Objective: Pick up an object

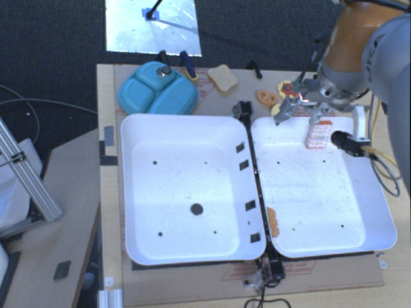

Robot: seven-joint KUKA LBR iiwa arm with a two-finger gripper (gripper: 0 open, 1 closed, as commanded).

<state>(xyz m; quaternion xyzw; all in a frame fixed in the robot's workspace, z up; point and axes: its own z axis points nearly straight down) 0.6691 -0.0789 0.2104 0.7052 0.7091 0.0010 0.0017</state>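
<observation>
Gripper [300, 111] hangs over the far edge of the right bin [379, 230], and you can see its two fingers spread apart with nothing between them. Your nearest candidate is the small red-and-white carton [317, 134], standing just inside that bin's far wall, just beside the fingers on their right and slightly toward you. Its long axis looks upright, though the view is soft there. A small orange piece [273, 222] lies by the bin's left wall, well apart from the fingers. You'd likely need a short shift right before descending.
</observation>
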